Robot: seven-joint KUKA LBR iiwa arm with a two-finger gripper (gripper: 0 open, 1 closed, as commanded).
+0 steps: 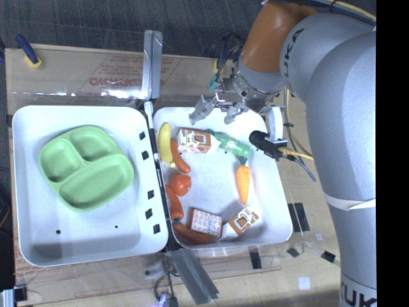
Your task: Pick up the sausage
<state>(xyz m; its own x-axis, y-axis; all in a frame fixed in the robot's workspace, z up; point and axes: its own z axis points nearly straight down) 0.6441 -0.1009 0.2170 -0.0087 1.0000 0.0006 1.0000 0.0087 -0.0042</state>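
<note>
A brown sausage (189,234) lies along the near wall of the right bin (276,190), partly under a brown printed box (206,221). Two thinner red-orange sausage-like pieces lie by the bin's left wall, one (181,159) beside the banana and one (174,201) nearer the front. My gripper (215,112) hangs over the far edge of the right bin, above a brown and white carton (193,141). Its two grey fingers (199,111) are spread open with nothing between them, well away from the brown sausage.
The right bin also holds a banana (165,142), a red tomato (180,183), a green piece (231,145), a carrot (243,181) and a small box (245,219). A green divided plate (86,166) lies in the left bin (25,235).
</note>
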